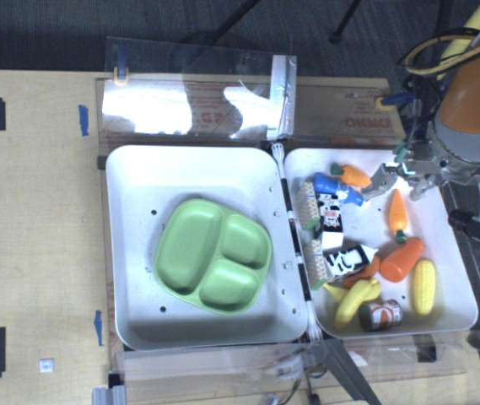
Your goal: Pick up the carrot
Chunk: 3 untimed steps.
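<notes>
Two white bins side by side. Left bin [130,226] holds a green divided plate [213,254], lying flat near its middle.

Right bin [463,298] holds a jumble of toy food and packaging. Carrot [398,212] lies in the upper right part of this bin, orange, long axis roughly vertical in the frame, apart from its neighbours. Below it: an orange pepper [401,260], with a corn cob [423,286] just right of the pepper. A banana [356,299] lies lower centre, a small can [382,314] just beside it at the bottom. A black-and-white carton [345,260] sits mid-bin (label not readable). A blue item [334,191] and a small orange piece [355,175] sit at the upper left of this bin.

Arm enters from the upper right of the frame. Gripper [404,178] hangs over the top of the right bin, just above the carrot's upper end; its fingers stand spread apart, with nothing between them. Carrot not grasped.
</notes>
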{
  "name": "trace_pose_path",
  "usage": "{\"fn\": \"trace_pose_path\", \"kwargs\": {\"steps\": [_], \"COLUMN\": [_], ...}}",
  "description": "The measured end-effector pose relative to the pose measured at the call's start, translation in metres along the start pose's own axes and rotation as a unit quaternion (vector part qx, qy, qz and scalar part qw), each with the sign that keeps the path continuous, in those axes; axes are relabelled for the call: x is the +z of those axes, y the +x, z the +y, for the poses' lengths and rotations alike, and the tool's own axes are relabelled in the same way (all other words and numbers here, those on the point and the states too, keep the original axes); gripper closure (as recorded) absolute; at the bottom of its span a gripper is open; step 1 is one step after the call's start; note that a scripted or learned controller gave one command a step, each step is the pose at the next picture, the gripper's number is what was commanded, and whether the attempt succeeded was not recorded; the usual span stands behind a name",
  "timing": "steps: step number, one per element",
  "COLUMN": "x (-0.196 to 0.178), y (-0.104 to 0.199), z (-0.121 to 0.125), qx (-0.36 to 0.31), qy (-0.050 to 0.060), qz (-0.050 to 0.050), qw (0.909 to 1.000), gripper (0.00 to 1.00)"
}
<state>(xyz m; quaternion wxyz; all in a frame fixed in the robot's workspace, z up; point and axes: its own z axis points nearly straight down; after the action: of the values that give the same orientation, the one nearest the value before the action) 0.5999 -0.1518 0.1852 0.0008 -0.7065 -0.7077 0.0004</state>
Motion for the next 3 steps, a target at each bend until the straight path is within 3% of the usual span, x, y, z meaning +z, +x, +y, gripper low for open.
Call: {"fn": "trace_pose_path", "kwargs": {"steps": [1, 2, 3], "x": [-0.053, 0.054, 0.097], "y": [-0.039, -0.066, -0.062], "z": [-0.012, 0.056, 0.038], "qx": [-0.022, -0.09, -0.202], "qy": [-0.002, -0.004, -0.004], "qz": [-0.001, 0.0, 0.004], "qw": [0.9997, 0.9959, 0.9793], "gripper": [0.0, 0.0, 0.0]}}
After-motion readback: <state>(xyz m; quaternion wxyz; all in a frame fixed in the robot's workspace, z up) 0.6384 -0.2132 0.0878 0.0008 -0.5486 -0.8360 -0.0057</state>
